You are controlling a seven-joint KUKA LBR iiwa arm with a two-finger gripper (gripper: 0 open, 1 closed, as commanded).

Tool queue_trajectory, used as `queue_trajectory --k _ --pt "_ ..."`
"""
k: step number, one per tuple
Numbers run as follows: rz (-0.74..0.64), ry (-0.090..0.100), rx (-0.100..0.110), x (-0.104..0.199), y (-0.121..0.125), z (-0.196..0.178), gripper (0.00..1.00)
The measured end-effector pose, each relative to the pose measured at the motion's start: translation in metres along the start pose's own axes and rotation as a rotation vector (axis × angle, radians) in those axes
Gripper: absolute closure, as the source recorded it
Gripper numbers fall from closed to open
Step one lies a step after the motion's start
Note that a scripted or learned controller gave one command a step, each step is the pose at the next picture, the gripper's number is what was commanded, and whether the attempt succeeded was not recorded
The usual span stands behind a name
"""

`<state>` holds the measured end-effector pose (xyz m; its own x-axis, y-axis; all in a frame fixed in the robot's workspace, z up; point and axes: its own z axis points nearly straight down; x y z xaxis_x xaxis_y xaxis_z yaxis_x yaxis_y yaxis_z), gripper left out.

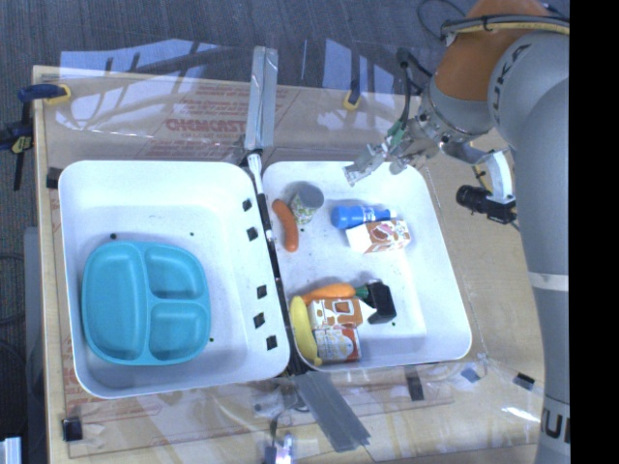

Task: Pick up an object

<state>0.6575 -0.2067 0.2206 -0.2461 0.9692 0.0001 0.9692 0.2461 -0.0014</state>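
Over right bin [440,259], 1 o'clock corner: gripper [372,167] hovers, grip state unreadable.
Nothing lifted; blue bottle [360,216], carton [379,236] at 7 o'clock of it.

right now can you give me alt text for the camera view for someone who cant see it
A grey robot arm's gripper hovers over the back edge of the right white bin, which holds an orange hot dog, a blue bottle, a small carton, a yellow banana and other items. The left white bin holds a blue divided plastic plate.
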Motion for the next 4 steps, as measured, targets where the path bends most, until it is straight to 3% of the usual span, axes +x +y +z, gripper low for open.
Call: queue_trajectory --k 1,2,3,4 --pt "-0.137 0.002 0.003 -0.001 -0.001 0.118 0.00" --pt "-0.143 0.002 0.004 0.000 0.001 0.109 1.00" --pt "-0.143 0.002 0.004 0.000 0.001 0.109 0.00" --pt "-0.166 0.002 0.003 0.007 -0.036 0.131 0.00"
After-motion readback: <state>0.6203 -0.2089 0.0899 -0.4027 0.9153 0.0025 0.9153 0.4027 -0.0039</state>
